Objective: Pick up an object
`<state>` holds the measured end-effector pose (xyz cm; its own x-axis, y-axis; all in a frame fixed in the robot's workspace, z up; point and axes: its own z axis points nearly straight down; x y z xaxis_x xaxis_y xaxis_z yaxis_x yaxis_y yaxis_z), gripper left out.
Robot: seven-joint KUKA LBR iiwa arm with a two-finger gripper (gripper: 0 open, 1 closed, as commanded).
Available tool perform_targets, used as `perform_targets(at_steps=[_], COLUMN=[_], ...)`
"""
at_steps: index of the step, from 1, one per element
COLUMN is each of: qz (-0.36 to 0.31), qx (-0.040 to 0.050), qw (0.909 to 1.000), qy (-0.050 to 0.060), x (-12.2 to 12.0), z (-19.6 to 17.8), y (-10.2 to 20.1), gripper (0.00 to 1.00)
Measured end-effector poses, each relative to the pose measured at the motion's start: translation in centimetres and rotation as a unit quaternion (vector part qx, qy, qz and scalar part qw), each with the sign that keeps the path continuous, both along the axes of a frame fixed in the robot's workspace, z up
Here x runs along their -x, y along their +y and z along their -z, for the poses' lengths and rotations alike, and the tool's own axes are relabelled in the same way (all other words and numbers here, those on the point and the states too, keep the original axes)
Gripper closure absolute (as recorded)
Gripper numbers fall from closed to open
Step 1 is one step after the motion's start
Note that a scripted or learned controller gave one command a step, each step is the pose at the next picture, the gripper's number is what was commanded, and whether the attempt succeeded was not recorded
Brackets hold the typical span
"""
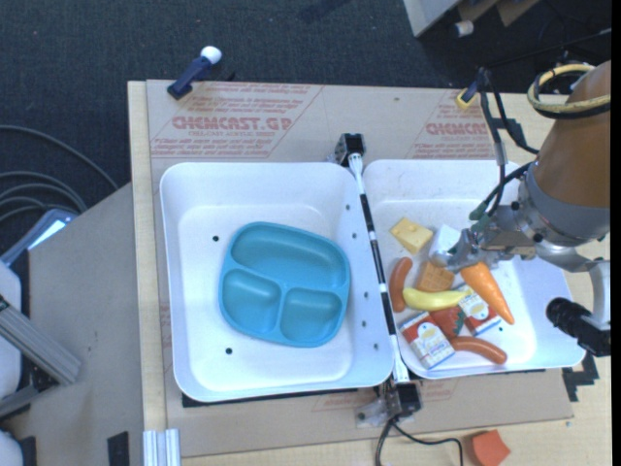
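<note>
The likeliest thing to pick is the carrot [487, 291], a toy-looking orange cone lying in the right bin [408, 178], its thick end toward 11 o'clock and its tip toward 5 o'clock. The hand [464, 252] sits right at that thick end, close enough to seem in contact, but the wrist hides its tips and I cannot tell whether it is released or clenched, nor whether it has anything.

As a judgement, the carrot looks like light, rigid plastic with a smooth, slippery skin. Its taper would squeeze it out of a grip near the tip, so the sensible hold is across the thick upper half, square to its long axis.

Around it the pile is tight. At 9 o'clock of the carrot lies a banana [433, 299], touching a brownish piece [436, 278] just above it. A cheese wedge [412, 235] sits apart toward 10 o'clock. A red sausage [400, 283] lies along the bin's left wall, another sausage [480, 349] at 6 o'clock, beside a small red-and-white carton [430, 342]. Crowding means a neighbour could be nudged or caught.

The left bin [184, 260] holds a blue divided plate [284, 283]. Both bins rest on the table [243, 124], with a blue-handled tool [193, 72] at its 11 o'clock corner.
</note>
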<state>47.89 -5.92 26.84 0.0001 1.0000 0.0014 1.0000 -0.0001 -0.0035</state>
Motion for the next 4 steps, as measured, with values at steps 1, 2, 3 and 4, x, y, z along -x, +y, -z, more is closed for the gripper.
perform_targets(at_steps=[1,2,3,4], qz=[0.0,0.0,0.0,0.0], qx=[0.0002,0.0007,0.0002,0.0007], qw=[1.0,1.0,1.0,1.0], qy=[0.0,-0.001,0.0,-0.002], x=[0.0,0.0,0.0,0.0], z=[0.9,-0.1,0.6,-0.4], y=[5.2,3.1,5.0,3.4], gripper=[1.0,1.0,1.0,1.0])
